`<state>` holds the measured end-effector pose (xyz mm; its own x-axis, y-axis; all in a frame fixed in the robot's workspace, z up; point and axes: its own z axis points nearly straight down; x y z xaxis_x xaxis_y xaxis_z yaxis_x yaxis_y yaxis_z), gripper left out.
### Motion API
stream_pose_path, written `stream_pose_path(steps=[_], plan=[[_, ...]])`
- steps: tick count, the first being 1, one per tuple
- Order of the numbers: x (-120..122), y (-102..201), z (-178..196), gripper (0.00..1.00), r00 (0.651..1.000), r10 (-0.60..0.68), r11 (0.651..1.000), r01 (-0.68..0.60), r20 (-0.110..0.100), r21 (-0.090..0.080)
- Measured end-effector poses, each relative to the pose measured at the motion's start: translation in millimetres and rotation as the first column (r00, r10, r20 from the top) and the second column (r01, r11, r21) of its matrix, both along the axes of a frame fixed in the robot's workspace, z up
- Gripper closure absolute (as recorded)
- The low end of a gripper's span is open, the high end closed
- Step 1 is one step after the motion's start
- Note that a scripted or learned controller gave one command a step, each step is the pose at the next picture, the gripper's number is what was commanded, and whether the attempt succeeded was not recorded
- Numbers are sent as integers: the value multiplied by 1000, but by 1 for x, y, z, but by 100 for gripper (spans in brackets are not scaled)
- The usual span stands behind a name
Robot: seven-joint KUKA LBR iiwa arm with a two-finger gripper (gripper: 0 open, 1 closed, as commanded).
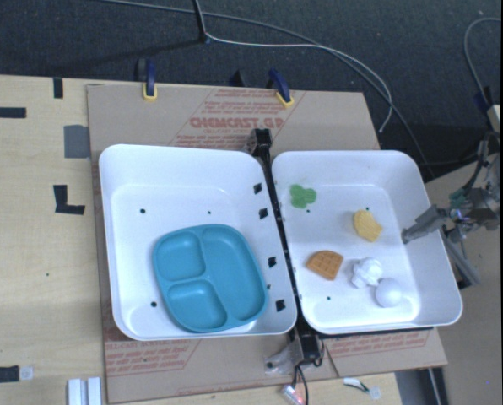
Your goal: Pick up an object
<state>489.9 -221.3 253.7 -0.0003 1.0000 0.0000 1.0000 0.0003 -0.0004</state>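
The right white bin (403, 171) holds several small objects. A green leafy piece (302, 196) lies near its back left. A yellow chunk (368, 225) rests toward the middle right. An orange waffle-like piece (325, 264) sits near the front centre. Beside it are a white crumpled item (366, 272) and a white ball (389, 294), close together at the front right. All of them lie loose on the bin floor, apart from each other except the two white ones.
The left white bin (125, 184) holds a blue divided plate (208, 277). A grey bracket with cables (441, 220) juts over the right bin's right rim. Black clips (268, 194) run along the seam between the bins. Cardboard (226, 116) lies under both.
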Motion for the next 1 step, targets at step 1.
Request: stream_pose_path(steps=[1], plan=[[78,-1,-11,0,1000,3,1000,-3,-1,0]])
